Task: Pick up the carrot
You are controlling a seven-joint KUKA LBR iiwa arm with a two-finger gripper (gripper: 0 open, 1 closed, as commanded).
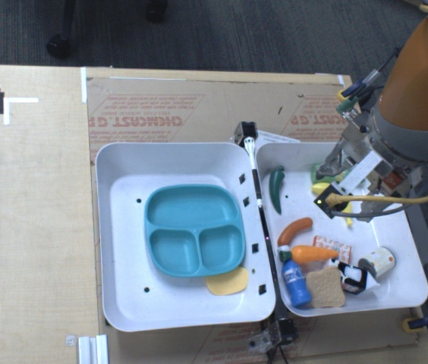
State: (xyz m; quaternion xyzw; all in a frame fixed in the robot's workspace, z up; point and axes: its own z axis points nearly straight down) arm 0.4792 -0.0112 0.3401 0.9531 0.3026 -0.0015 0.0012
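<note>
Camera view, looking down at a slant: the claw (335, 175) hangs low over the far side of the right bin (415, 275). The grey arm with its orange band slopes in from the upper right, the wrist tipped down and to the left. Whether the claw is open or closed, I cannot tell from here. The carrot (315, 254) lies well apart from it, flat on the bin floor toward the near side. It is bright orange, and its pointed tip aims right. A reddish sausage (296, 230) sits just behind it, a blue bottle (295, 284) and a tan sponge (326, 287) just in front. The left bin (119, 294) holds a teal divided plate (195, 230).
</note>
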